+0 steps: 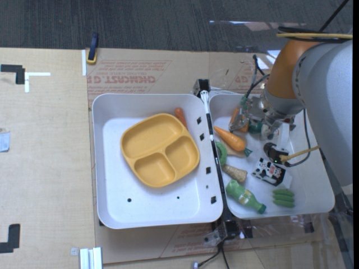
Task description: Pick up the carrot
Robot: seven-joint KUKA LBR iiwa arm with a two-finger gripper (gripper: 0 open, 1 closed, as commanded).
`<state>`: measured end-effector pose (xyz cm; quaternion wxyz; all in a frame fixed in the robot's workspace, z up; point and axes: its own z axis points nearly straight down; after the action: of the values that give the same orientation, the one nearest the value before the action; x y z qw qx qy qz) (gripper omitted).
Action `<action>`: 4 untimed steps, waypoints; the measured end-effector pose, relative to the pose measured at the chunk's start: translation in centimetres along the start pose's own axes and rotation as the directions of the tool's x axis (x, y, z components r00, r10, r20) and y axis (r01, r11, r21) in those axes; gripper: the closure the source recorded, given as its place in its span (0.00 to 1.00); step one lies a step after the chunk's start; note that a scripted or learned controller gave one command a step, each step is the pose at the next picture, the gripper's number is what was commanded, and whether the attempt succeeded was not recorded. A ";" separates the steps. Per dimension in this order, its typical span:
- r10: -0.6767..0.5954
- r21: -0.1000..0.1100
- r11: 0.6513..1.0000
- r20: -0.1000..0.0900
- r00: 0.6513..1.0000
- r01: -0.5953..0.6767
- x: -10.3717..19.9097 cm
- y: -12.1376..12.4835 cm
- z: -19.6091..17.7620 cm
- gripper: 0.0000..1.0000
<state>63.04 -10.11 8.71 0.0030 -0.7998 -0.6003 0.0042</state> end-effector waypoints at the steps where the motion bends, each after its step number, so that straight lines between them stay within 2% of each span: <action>1: -0.010 0.009 1.000 0.006 1.000 0.010 -0.1 -0.1 -0.4 1.00; 2: -0.010 0.009 1.000 0.006 1.000 0.010 -0.1 -0.1 -0.4 0.00; 3: 0.050 -0.009 0.999 -0.003 0.999 -0.050 -1.6 -7.8 -0.5 0.00; 4: 0.192 -0.042 0.980 -0.014 0.981 -0.193 -3.4 -12.5 -1.0 0.00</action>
<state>50.11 -9.90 9.84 -0.0115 -0.8540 -0.5201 -0.0125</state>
